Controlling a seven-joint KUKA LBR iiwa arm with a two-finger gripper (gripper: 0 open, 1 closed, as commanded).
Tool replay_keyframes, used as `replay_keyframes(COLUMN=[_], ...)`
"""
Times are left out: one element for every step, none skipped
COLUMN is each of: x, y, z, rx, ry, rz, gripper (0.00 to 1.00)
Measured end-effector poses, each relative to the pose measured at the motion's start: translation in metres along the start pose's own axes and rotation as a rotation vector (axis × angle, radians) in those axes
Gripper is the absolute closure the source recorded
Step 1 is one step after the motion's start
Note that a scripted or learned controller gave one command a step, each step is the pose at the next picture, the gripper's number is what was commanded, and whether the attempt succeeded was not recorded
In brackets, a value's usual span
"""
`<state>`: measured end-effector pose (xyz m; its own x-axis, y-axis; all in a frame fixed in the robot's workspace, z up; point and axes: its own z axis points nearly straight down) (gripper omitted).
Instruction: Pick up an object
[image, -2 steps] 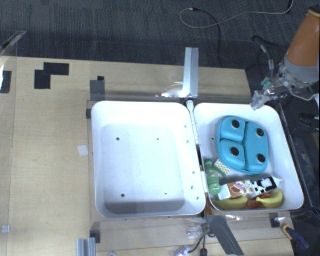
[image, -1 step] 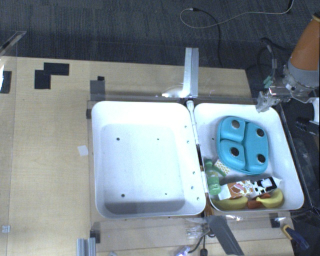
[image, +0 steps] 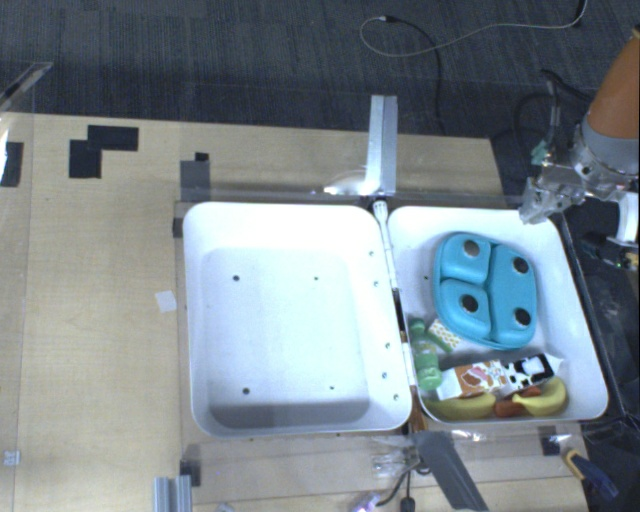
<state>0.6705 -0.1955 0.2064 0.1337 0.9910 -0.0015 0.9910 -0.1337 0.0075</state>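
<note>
While the arm (image: 612, 120) sits at the upper right of the frame, its gripper (image: 540, 203) hangs over the far right corner of the right bin (image: 585, 330), apart from everything inside; can't tell from this angle how wide the claw is, and nothing shows between its tips.

Right bin contents, top to bottom: a blue moulded tray (image: 487, 288) w/ four rounded lobes, each w/ a dark dot, lying flat in the upper-middle part of the bin. Below it, along the bin's lower edge, a small pile: a green bottle-like item (image: 425, 362) at the left by the divider, a small carton (image: 497, 375) w/ white, orange and black print lying on its side, and a yellow banana (image: 500, 405) under it along the near wall. Carton touches the banana; the green item is just beside both. Print on the carton is too small to read, no brand legible.

Left bin (image: 285, 320) fills the centre of the frame, touching the right bin along the middle divider. Both sit on the wooden bench (image: 90, 330), w/ black tape marks (image: 100, 148) at upper left.
</note>
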Motion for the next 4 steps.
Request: replay_keyframes(x=[-0.001,0.002,-0.003,-0.005], y=[0.000,0.000,-0.016,-0.013], z=[-0.004,-0.003,-0.009,0.005], rx=[0.002,0.002,0.006,0.005], ry=[0.000,0.000,-0.001,-0.001], rz=[0.259,0.527,0.684,0.937], gripper=[1.00,1.00,1.00,1.00])
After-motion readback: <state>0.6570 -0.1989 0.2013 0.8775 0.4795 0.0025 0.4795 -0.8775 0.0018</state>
